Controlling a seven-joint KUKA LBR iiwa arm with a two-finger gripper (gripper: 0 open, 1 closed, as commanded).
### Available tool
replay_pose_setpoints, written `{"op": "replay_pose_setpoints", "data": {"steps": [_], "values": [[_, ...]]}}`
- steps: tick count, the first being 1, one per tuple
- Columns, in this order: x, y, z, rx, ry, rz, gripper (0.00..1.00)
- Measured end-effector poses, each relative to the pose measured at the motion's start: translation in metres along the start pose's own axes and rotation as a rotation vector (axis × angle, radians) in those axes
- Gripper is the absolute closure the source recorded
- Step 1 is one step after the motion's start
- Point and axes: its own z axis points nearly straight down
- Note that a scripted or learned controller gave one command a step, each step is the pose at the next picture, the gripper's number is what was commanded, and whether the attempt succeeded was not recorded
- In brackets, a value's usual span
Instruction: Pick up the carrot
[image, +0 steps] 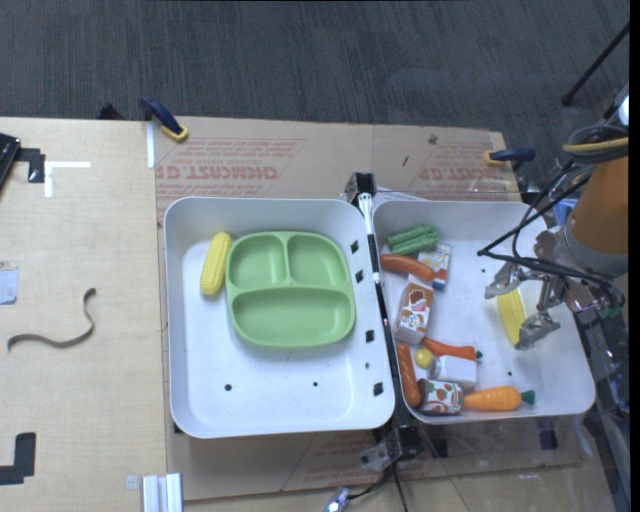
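The carrot (492, 399) lay at the right bin's (570, 408) near edge, long axis running nine to three o'clock, green top at three. The gripper (524, 310) hovered at one o'clock from it, fingers spread, empty, over a corn cob (510, 316).

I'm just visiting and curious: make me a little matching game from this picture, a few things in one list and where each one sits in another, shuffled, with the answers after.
Things:
1. green divided plate
2. carrot
3. corn cob in the left bin
4. gripper

Places:
A. near front edge of the right bin
B. just left of the plate
C. over a yellow corn cob at the right bin's right side
D. middle of the left bin

Pairs: 1-D, 2-A, 3-B, 4-C
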Motion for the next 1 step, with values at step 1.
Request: {"op": "replay_pose_setpoints", "data": {"steps": [1], "values": [[-0.0116,0.0783,-0.0700,-0.002,0.000,-0.132,0.00]]}}
